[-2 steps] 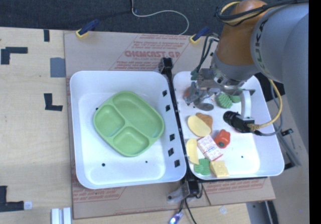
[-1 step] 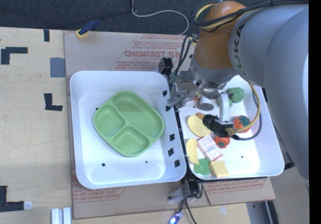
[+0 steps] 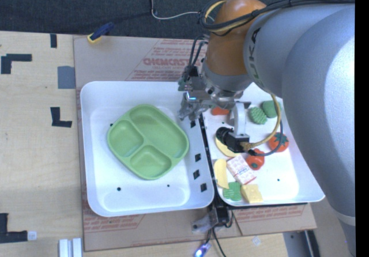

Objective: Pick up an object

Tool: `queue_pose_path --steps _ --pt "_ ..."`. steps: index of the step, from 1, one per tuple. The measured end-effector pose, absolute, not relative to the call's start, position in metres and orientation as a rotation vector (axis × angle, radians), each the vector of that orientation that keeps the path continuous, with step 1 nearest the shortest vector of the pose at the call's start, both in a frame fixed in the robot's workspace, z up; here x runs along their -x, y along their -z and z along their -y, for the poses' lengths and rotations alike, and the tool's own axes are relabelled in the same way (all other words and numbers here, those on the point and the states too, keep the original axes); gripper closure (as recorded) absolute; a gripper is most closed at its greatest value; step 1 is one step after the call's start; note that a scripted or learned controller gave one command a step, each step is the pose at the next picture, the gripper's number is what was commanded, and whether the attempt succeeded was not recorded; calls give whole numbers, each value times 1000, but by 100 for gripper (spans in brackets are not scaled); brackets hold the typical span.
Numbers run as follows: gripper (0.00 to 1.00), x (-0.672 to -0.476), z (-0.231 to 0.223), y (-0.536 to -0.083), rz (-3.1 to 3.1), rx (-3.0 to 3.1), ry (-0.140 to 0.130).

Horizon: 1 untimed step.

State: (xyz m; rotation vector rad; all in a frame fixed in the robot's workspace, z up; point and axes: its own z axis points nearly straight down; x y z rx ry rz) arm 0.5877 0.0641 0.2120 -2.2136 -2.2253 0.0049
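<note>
A: The grey arm [image 3: 305, 77] comes in from the right and covers much of the right bin [image 3: 288, 189]. Beside it the left bin [image 3: 92, 135] carries a green divided plate [image 3: 148, 141].

B: And the end effector [image 3: 193, 103]?

A: It hangs over the wall between both bins, near the far end. If it is open or closed, and if it holds something, one cannot tell.

B: Where are the objects for picking?

A: In the right bin: a yellow banana [image 3: 226, 145], a green toy [image 3: 257, 114], a red-and-white box [image 3: 241, 169], a yellow block [image 3: 251, 193], an orange-red piece [image 3: 255, 161].
</note>
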Motion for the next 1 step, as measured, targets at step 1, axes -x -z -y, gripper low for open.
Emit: queue_pose_path --steps 1 --pt "100 -581 -62 -232 2222 2217 -5"
